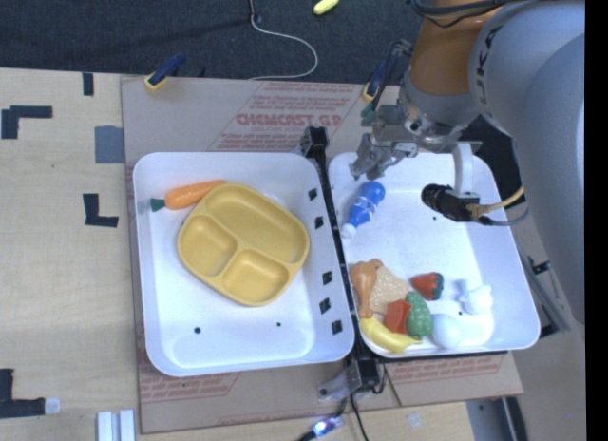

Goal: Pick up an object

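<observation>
White bins, two side by side; the gripper [372, 165] hovers just above one blue bottle [365, 205] in the right bin [484, 230], and I cannot tell its state.
One yellow tray [244, 242] and one carrot [190, 194] lie in the left bin [157, 268]; several toy foods [408, 311] crowd the right bin's front edge, with its middle free.

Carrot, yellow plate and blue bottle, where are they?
carrot [193, 194], camera view, middle of its orange body.
yellow plate [243, 241], camera view, ridge between its compartments.
blue bottle [365, 204], camera view, middle of its blue body.
</observation>
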`<state>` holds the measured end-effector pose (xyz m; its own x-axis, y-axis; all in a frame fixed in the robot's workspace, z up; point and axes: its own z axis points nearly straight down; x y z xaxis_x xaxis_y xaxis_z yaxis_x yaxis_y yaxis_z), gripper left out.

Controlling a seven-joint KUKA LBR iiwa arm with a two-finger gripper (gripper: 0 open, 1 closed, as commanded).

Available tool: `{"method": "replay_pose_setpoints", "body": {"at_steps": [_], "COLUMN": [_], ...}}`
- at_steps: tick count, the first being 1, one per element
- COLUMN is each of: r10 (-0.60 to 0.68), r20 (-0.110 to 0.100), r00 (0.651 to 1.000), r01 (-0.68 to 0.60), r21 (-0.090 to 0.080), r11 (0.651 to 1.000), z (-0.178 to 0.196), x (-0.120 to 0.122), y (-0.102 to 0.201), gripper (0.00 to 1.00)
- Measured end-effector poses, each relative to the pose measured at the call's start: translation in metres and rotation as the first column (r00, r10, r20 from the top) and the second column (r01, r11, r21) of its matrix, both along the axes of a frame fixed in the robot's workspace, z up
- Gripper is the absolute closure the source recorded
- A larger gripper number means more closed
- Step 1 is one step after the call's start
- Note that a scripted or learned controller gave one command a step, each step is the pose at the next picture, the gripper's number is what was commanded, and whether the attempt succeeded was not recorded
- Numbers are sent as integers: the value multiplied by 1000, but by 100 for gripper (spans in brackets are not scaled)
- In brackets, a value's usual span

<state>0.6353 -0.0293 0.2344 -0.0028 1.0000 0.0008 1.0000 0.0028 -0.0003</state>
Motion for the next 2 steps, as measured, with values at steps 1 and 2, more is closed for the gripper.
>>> {"method": "replay_pose_setpoints", "body": {"at_steps": [1, 2], "r10": [-2, -3], "r20": [-2, -1], "r00": [1000, 1000], "r01": [2, 3], "r21": [-2, -2], "r11": [1000, 1000], "z": [-13, -3], "x": [4, -6], "y": [7, -7], "gripper": [100, 100]}}
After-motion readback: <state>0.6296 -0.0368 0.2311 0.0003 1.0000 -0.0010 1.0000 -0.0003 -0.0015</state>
